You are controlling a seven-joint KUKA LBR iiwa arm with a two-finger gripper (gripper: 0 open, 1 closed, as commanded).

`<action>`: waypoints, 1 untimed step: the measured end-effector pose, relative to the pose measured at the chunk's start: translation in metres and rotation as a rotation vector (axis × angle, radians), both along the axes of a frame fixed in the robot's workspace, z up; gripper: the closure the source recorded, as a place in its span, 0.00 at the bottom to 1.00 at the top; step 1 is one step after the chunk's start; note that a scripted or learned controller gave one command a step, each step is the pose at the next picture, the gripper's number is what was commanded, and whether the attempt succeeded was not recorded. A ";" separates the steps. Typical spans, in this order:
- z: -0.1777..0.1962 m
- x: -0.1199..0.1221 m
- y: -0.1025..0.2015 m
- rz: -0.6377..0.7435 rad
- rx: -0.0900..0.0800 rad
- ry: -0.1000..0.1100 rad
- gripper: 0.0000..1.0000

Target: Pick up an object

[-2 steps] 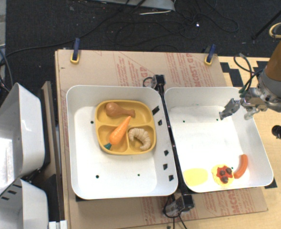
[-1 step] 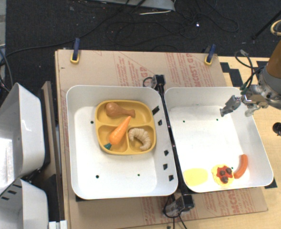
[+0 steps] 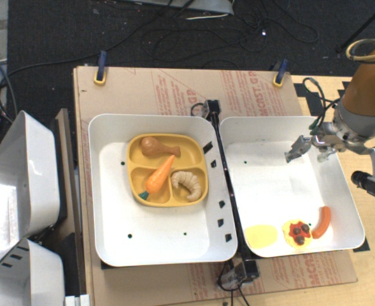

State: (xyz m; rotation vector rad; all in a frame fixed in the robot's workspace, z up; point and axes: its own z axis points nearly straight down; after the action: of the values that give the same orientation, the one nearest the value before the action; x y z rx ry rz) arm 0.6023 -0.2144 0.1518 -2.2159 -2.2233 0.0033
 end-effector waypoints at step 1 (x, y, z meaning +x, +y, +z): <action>-0.053 0.000 0.001 -0.003 0.000 -0.001 0.00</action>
State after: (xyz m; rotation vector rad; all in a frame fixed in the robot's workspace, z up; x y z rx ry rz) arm 0.6022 -0.2136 0.0990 -2.2192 -2.2210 0.0023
